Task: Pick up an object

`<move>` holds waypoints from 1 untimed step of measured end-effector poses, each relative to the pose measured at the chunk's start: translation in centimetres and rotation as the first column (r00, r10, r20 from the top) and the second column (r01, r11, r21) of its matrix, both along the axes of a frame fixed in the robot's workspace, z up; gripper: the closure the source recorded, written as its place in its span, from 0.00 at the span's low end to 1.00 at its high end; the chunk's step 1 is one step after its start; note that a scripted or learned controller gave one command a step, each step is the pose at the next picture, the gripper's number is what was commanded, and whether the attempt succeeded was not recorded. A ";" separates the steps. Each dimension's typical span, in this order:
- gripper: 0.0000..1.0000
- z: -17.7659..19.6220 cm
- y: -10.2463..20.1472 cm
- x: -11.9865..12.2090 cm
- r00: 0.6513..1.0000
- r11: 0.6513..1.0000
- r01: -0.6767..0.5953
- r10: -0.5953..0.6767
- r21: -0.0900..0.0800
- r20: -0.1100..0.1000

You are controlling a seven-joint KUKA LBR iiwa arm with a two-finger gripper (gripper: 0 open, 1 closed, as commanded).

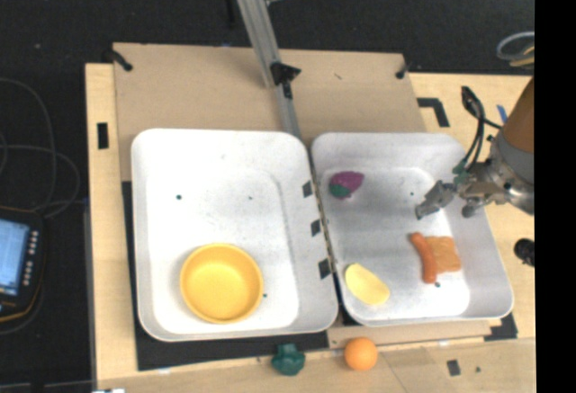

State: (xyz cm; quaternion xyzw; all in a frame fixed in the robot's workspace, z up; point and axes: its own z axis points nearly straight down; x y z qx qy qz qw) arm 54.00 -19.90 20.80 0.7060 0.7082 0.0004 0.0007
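Fingers (pixel 430 204) of the gripper hang slightly parted over the right bin (pixel 396 157), nothing visible between them. Camera view: just below the fingers lies the orange toy (pixel 436 256), the nearest candidate; it looks light and probably soft, best taken across its narrow stem. Left of it rests a yellow piece (pixel 366 284), and a purple piece (pixel 345 183) sits above that. Beyond the right bin's left wall, the left bin (pixel 216 157) carries a yellow bowl (pixel 221 282). An orange ball (pixel 361 353) lies on the tabletop (pixel 198 85) below the right bin.
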 end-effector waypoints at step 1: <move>0.00 0.0 0.0 0.0 1.000 1.000 0.001 -0.001 0.000 0.000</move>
